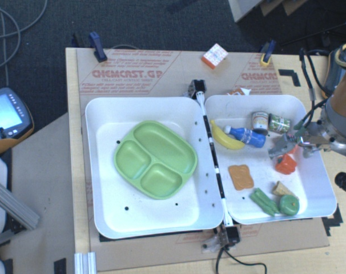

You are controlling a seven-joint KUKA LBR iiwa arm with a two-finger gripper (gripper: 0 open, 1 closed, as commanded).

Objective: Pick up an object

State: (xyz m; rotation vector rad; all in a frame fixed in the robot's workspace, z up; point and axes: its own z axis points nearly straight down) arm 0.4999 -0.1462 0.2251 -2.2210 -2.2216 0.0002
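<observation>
We see the claw [284, 147] low in the right bin [316, 181], reaching in from the right, its tip just above and touching the orange-red object [286, 164]; we cannot tell whether it is parted or closed, since the metal parts blur together. That orange-red piece looks like the likeliest target: small, rounded, smooth plastic by our guess, light and stiff, perhaps a little slippery, so we would take it across its widest middle.

Around it lie other toy-like items. The yellow banana [225, 138] is curved and glossy, touching the blue bottle [247, 136], which lies on its side. 2 small cans [270, 122] lie just beyond, cylindrical and likely to roll. The tan flat piece [240, 176] is thin with a matte face, hard to pinch from above. The green vegetable pieces [276, 202] sit at the near corner, beside a small tan wedge [280, 188].

In the left bin [104, 210] the green divided tray [156, 160] rests at a slant, with 3 rounded compartments, broad and rigid
</observation>
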